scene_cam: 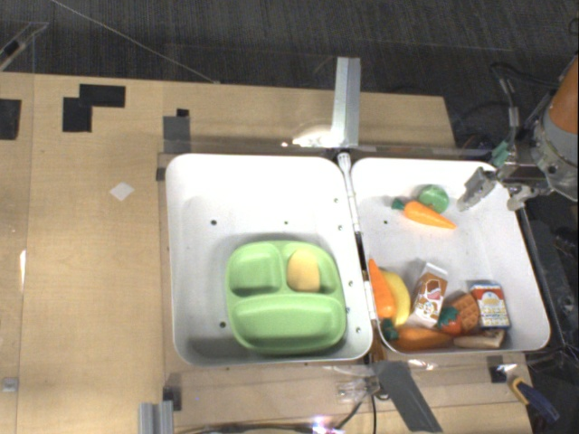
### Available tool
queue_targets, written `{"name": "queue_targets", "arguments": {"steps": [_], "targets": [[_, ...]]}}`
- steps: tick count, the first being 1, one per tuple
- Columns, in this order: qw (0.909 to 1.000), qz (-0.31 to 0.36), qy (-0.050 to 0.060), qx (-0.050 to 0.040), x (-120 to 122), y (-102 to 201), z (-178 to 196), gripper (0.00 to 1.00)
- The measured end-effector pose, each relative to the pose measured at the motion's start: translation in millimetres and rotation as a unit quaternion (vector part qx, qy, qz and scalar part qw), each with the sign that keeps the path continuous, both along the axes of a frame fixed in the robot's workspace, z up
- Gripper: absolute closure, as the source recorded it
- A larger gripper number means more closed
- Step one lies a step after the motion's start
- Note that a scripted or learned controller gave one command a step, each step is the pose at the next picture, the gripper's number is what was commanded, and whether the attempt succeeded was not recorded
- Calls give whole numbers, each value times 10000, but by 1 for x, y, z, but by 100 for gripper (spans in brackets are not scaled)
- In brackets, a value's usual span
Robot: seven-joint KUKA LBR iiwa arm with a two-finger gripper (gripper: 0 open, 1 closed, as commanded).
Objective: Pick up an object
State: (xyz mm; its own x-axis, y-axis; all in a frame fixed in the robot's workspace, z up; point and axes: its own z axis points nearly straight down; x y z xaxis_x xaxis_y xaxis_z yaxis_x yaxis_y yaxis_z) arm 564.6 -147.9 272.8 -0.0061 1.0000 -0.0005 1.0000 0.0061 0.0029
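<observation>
My gripper [495,193] hangs over the far right edge of the right bin [507,242], open, with nothing between its fingers [473,189]. Just to its left lie an orange carrot [427,214] and a green round item [433,195] touching it. Along the bin's near side sit a banana [396,297], a small brown-and-white carton [430,295], a red-and-blue box [489,305] and several other toy foods. The left bin [199,242] holds a green divided plate [285,319] with a yellow rounded item [305,269] in its right compartment.
A metal post [347,98] rises behind the wall between the two bins. Cables [507,98] run at the back right near the arm. Bare white floor [488,251] lies in the middle of the right bin, between the carrot and the near pile.
</observation>
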Motion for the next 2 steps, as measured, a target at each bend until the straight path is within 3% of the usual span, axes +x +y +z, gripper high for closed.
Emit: {"name": "queue_targets", "arguments": {"steps": [1,2], "targets": [[10000,-81,-12,-1,36,12,-175,0],[9993,-386,-22,-3,86,13,-184,0]]}}
